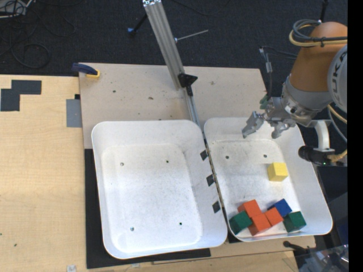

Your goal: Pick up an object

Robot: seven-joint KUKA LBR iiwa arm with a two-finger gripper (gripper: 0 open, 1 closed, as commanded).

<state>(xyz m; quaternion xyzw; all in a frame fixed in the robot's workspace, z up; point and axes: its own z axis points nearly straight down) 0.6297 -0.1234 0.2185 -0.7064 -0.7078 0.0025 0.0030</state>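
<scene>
My gripper hangs over the back edge of the right bin, fingers spread open with nothing between them. A yellow cube lies alone in the right bin, below and slightly right of the gripper. At the bin's front sits a cluster of blocks: orange blocks, a blue cube, and green cubes at either end.
The left bin sits beside the right one, divided by a rim with black clips. A slanted metal bar rises behind the bins. A blue-and-yellow clamp lies at the board's back left corner.
</scene>
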